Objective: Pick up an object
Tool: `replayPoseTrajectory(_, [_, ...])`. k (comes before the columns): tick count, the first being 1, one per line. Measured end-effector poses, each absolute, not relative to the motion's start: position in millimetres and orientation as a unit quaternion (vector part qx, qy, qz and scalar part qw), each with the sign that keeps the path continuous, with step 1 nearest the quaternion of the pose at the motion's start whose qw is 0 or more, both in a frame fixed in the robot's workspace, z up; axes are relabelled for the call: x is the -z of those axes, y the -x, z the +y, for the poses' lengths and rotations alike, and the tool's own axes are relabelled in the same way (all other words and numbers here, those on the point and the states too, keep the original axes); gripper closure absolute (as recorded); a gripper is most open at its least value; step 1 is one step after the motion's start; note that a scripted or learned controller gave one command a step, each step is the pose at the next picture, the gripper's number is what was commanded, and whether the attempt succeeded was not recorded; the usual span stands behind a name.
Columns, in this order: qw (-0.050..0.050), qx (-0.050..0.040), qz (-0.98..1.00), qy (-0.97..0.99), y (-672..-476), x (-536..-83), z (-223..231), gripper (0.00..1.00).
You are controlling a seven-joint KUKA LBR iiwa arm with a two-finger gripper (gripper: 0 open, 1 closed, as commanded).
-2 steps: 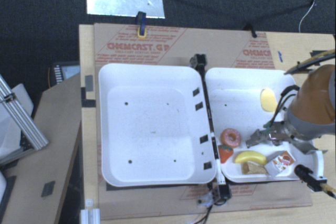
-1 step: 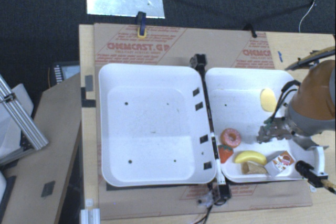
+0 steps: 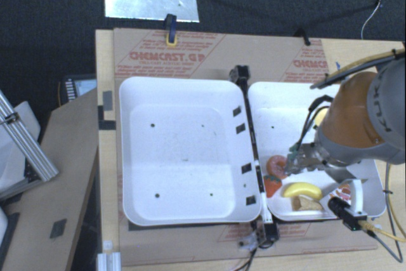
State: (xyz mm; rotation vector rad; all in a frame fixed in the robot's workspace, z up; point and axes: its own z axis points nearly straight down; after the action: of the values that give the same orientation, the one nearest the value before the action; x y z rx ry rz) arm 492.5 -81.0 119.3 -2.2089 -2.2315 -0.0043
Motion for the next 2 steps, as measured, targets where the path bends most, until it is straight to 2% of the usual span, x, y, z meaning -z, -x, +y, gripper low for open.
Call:
replayPoseTrajectory(1, [-0.002,0.0036,-0.712,0.702,-488.0,-187.8,7.6,1.00])
replayPoseTrajectory(2, [-0.001,0.0009,-0.708,0.706,-487.2,-184.5,1.7,0.00])
